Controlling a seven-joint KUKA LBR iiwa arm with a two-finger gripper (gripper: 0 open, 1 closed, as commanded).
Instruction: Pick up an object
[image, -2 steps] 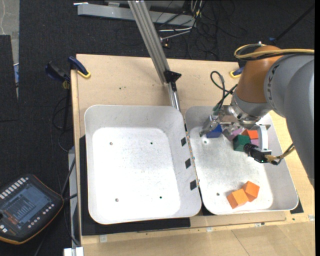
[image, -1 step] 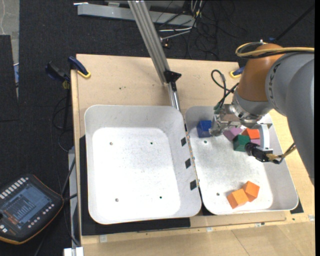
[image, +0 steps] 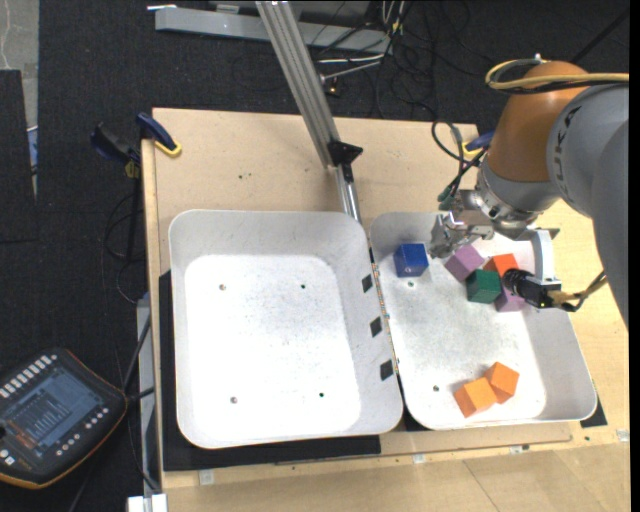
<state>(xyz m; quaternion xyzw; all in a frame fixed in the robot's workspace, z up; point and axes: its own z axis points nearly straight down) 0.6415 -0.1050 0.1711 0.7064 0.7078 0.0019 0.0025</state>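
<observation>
My gripper (image: 446, 236) hangs over the back of the right bin (image: 560, 350), below the grey arm's orange band. It sits between a blue cube (image: 410, 260) to its left and a light purple block (image: 463, 263) just to its lower right, close to or touching the purple one. A green block (image: 484, 288), a red-orange block (image: 503, 265) and a second purple block (image: 513, 298) cluster right of that. Two orange blocks (image: 475, 397) (image: 504, 380) lie near the bin's front.
The left bin (image: 200, 240) stands beside the right one, with black clips along their shared edge. A metal pole (image: 305, 85) slants down to the bench's back. A teach pendant (image: 50, 410) lies off the bench at the lower left.
</observation>
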